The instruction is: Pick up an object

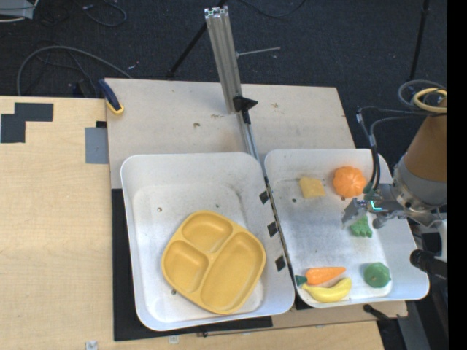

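Observation:
The right bin (pixel 321 232) holds several toy foods. An orange (pixel 349 181) and a yellow cheese wedge (pixel 312 188) lie near its back. A carrot (pixel 325 275), a banana (pixel 330 291) and a round green fruit (pixel 376 274) sit along its front. A small green broccoli piece (pixel 360 229) lies at mid right. My gripper (pixel 357 216) hangs low just above and touching the top of the broccoli piece, right below the orange. The arm's wrist hides part of the bin's right side.
The left bin (pixel 146 195) bears a yellow divided plate (pixel 213 261) at its front middle. A metal post (pixel 226 57) rises behind the bins. The divider between the two bins carries black clips (pixel 271 228).

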### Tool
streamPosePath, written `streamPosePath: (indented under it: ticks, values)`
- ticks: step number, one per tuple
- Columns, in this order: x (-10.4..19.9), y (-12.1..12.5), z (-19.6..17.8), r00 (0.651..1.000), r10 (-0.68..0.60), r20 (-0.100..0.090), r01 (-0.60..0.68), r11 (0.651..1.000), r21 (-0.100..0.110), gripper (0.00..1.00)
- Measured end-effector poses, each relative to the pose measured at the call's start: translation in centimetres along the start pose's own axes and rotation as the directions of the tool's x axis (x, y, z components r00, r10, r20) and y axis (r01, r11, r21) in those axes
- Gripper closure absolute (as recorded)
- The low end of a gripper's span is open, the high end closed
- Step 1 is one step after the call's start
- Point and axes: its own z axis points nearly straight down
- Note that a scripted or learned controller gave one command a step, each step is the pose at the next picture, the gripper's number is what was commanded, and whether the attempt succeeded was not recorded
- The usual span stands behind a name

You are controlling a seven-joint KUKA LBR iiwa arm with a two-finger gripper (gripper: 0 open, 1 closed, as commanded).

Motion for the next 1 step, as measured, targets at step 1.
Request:
streamPosePath:
  ticks: [1]
  values:
    - [-0.01,0.03,-0.05,1.000,0.000,0.000,0.000,1.000,-0.001,0.00]
